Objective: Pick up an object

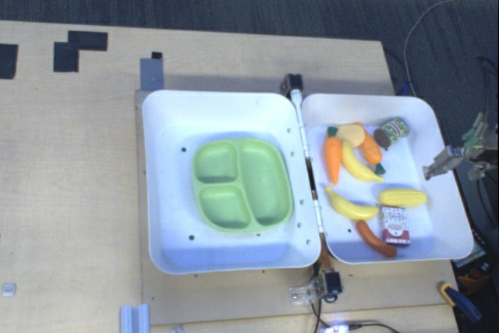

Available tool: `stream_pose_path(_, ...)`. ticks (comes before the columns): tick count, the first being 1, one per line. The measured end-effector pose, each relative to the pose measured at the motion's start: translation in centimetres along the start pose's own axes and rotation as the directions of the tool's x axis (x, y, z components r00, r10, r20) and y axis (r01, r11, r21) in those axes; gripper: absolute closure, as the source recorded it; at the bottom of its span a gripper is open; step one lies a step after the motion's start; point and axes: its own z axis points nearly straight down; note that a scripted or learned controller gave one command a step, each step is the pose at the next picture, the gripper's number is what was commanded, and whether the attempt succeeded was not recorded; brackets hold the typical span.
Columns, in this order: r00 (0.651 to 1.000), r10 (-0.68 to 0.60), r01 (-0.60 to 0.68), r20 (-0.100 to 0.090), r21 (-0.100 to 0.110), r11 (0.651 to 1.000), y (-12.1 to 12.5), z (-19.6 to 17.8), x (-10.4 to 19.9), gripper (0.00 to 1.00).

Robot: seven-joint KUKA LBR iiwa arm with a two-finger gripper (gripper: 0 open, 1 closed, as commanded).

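The right white bin (448,234) holds several toy foods. An orange carrot (333,156) lies at its left, beside a yellow banana (357,165) and a smaller orange piece (372,150). A green-labelled can (392,129) lies on its side at the back. Nearer the front are a second banana (351,206), a corn cob (403,198), a red carton (395,224) and a brown sausage (376,239). My gripper (446,162) hangs over the bin's right rim, to the right of the corn and apart from every item. It is small and blurred at the frame's edge.
The left white bin (168,168) holds a green divided plate (242,183). A hinge strip (306,160) separates the two bins. The wooden bench (70,191) stretches left. A cable (437,4) runs across the dark floor at the back right.
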Motion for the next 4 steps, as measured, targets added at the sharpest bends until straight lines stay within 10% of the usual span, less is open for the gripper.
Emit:
stream_pose_path(1, 1.000, 0.000, 0.000, 0.001, -0.006, 1.000, 6.6, 17.3, 1.0, 0.00)
stream_pose_path(2, 1.000, 0.003, -0.002, 0.001, -0.006, 1.000, -0.3, 17.2, 3.6, 0.00)
stream_pose_path(3, 1.000, 0.000, 0.000, 0.002, -0.011, 1.000, -0.1, 16.2, 3.6, 1.00)
stream_pose_path(4, 1.000, -0.001, 0.001, -0.001, -0.003, 1.000, 3.3, 7.6, 9.6, 1.00)
